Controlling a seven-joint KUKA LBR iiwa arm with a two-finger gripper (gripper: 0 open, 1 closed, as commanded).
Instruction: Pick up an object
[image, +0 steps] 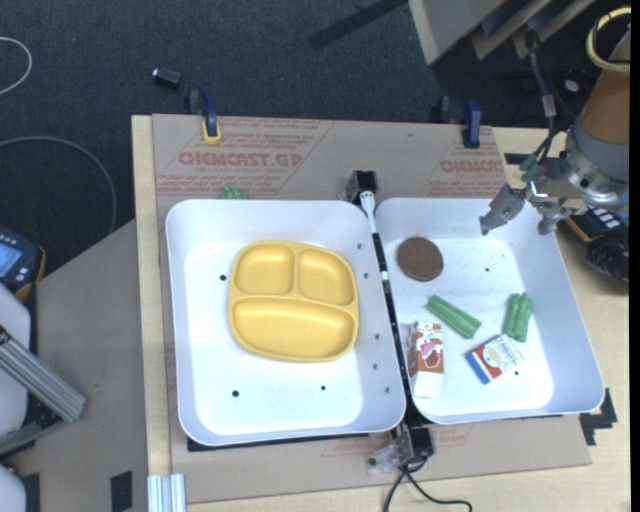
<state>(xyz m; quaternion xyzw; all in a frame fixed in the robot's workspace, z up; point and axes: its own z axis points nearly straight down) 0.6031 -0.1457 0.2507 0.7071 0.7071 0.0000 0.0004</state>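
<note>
Right bin (560, 300), near edge: a white carton (428, 358) against the left wall and a small red-white-blue packet (494, 358). Farther in, two green pieces (453, 315) (517, 316), then a brown disc (421, 258). Left bin (190, 300) holds a yellow divided plate (294, 300). At the far right rim, the claw (522, 209) hangs spread wide, gripping nothing.

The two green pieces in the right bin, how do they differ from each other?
The left green piece lies slanted, running from upper left to lower right; the right green piece stands nearly vertical in the view. The left green piece sits near the bin's middle, just right of the red-and-white packet; the right green piece sits nearer the right wall, above the blue-and-red packet. Both are similar green, stubby, elongated shapes, lying apart and untouched in the right bin.
</note>
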